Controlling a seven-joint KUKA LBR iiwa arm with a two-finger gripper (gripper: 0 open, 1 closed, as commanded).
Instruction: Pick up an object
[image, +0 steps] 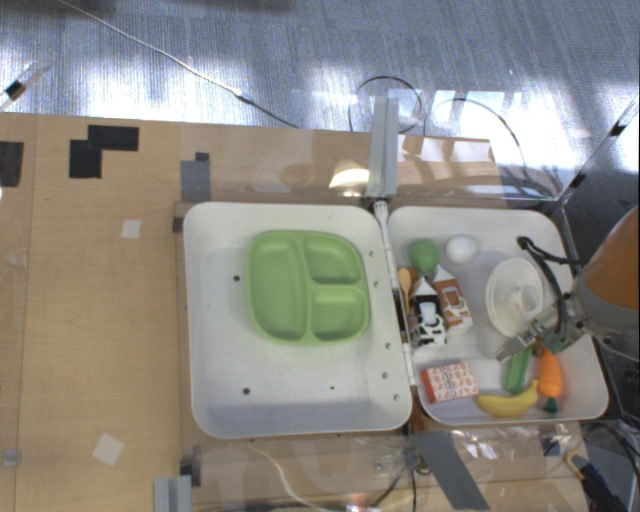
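The right bin (478, 422) holds several toys. A green pickle-like piece (517, 372), an orange carrot (550, 375) and a yellow banana (507, 403) lie at its near right corner. A red box (450, 381) lies left of the banana. A black-and-white cow carton (428, 318) and a brown carton (453, 305) stand near the divider. A white cup (515, 295), a green ball (424, 255) and a white ball (461, 248) sit farther back. My gripper (530, 340) hangs low over the bin's right side, just above the green piece and carrot and beside the cup.
The left bin (220, 380) bears a green divided plate (307, 286). The arm's orange band (612, 280) enters from the right edge. Black cables (545, 255) loop over the right bin's far corner. A grey post (382, 150) stands behind the divider.
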